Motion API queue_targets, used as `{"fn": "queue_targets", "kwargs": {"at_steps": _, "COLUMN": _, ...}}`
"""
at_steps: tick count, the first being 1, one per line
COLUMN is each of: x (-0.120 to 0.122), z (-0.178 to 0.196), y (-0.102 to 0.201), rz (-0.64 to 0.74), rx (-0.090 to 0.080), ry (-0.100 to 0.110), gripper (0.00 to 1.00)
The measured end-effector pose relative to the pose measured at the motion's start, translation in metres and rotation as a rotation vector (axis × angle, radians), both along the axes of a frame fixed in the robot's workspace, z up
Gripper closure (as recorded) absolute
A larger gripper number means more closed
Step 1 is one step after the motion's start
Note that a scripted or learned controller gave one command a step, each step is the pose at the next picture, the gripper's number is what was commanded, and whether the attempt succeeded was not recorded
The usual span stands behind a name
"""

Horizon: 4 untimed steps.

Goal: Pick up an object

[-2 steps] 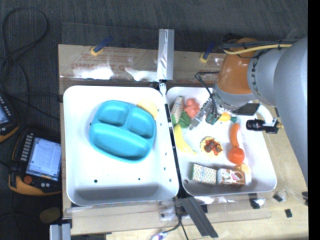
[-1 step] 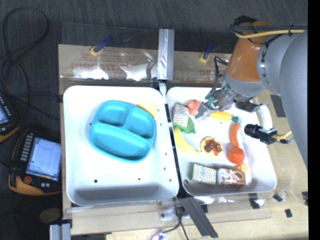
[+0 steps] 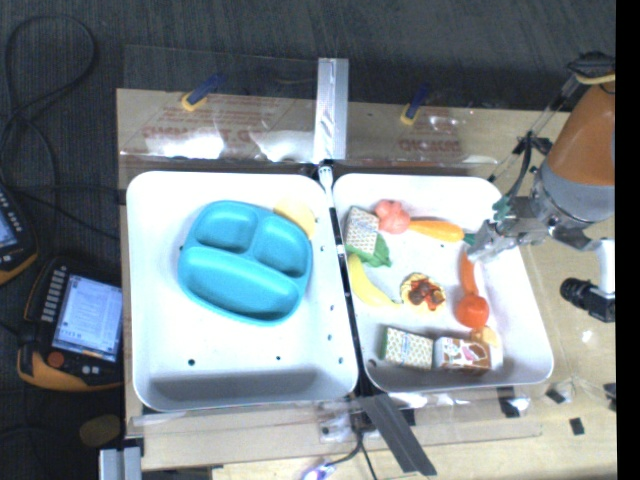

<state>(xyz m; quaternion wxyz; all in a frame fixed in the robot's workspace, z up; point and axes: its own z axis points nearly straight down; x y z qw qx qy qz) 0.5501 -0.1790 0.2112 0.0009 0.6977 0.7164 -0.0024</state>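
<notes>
Nearest the camera, along the right bin's (image 3: 520,363) front wall: two small printed cartons lying side by side, one green-patterned (image 3: 407,348) and one with a pink and brown picture (image 3: 463,354), touching end to end. Behind them, right of centre: a long orange carrot-like piece (image 3: 467,273) running down to a round red tomato-like piece (image 3: 473,311), the two touching. Centre of the same bin: a small round item with a dark, speckled top (image 3: 424,291). Left side, close to the dividing wall: a yellow banana (image 3: 364,280) lying lengthwise, its upper end just beside a green leafy piece (image 3: 378,255) and a checkered packet (image 3: 361,230). Rear of the bin: a pink round item (image 3: 392,215) touching a yellow-orange oblong one (image 3: 437,230). Left bin (image 3: 150,268): one blue sectioned plate (image 3: 246,258) turned at an angle, with a pale yellow piece (image 3: 296,215) at its upper right edge, against the divider. Arm: grey with an orange band (image 3: 590,138), reaching in from the right; its pincer (image 3: 490,236) sits over the right bin's right rear part, just above the top end of the carrot-like piece and near the oblong one. Whether its tips are spread or closed cannot be told, and nothing is seen between them. Worktop (image 3: 580,388): tan, with clear plastic sheeting (image 3: 250,128) behind the bins. Floor at left: a handheld screen unit (image 3: 80,318) with cables.
</notes>
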Motion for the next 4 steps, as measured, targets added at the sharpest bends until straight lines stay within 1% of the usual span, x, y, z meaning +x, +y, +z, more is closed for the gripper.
{"fn": "queue_targets", "kwargs": {"at_steps": 1, "x": -0.022, "z": -0.055, "y": -0.012, "rz": -0.572, "rx": 0.0, "ry": 0.001, "gripper": 1.0}}
{"fn": "queue_targets", "kwargs": {"at_steps": 2, "x": -0.007, "z": -0.104, "y": 0.059, "rz": -1.199, "rx": 0.003, "ry": -0.019, "gripper": 1.0}}
{"fn": "queue_targets", "kwargs": {"at_steps": 3, "x": 0.02, "z": -0.01, "y": 0.077, "rz": -1.34, "rx": -0.003, "ry": -0.003, "gripper": 1.0}}
{"fn": "queue_targets", "kwargs": {"at_steps": 4, "x": 0.02, "z": -0.002, "y": 0.077, "rz": -1.33, "rx": -0.011, "ry": 0.0, "gripper": 1.0}}
